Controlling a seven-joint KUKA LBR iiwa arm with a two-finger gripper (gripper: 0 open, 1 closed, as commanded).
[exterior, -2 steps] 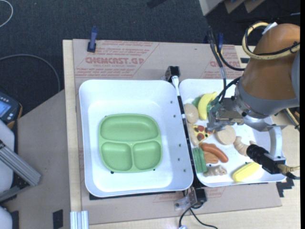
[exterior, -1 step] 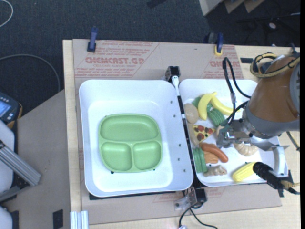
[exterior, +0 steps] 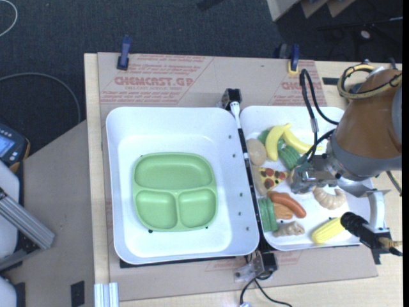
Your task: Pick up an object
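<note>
Several small plastic toy foods lie in the right white bin (exterior: 255, 117). Gripper (exterior: 305, 179) hangs low beside the red-orange sausage (exterior: 287, 203); claw state cannot be told. Sausage judged light, rigid, smooth, likely to roll; grasp across its middle.

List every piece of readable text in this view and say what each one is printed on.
"CHEMCAST G P": large red print on the brown protective sheet behind the left bin.
Smaller red lines above and below it: too blurred to read.
Repeat red print on the sheet behind the right bin, near the blue clamp: partly hidden, unreadable.
</note>
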